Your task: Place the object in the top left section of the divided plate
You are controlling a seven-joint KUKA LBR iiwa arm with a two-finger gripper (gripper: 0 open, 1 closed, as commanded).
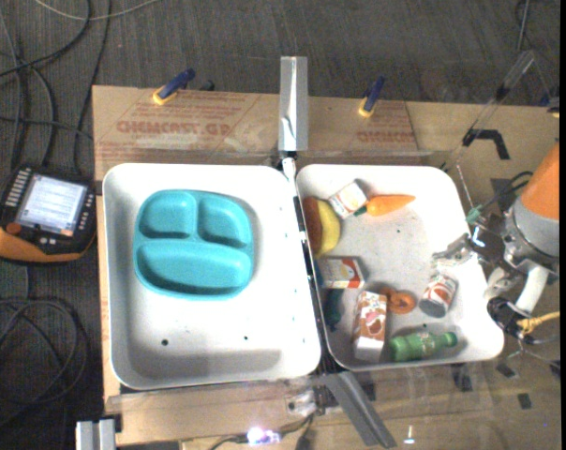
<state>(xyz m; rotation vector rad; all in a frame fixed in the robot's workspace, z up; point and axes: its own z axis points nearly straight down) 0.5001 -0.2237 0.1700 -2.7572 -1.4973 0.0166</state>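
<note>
Teal divided plate (194, 243) flat in the left bin (124, 345), towards its far end, long axis running left to right: two small sections side by side along the far edge, one wide section along the near edge, the far-left section next to the bin's left wall. All loose items in the right bin (414, 242), well apart from the plate. Banana (326, 226) against the left wall, long axis near to far. Carrot (392, 204) just right of it, lying left to right, narrow end pointing right. Small white and red box (349, 198) between banana and carrot, touching both or nearly so. Second small box (343, 272) nearer, then a tall carton (370, 322) lying near to far, an orange ring (402, 300) beside it, a red and white can (439, 293) tilted further right. Green bottle (422, 345) along the near wall, long axis left to right. Claw (459, 249) over the right bin's right side, just far of the can; how wide open, cannot tell, and nothing seen in its hold. Both bins on a cardboard-covered worktop (217, 125).
</note>
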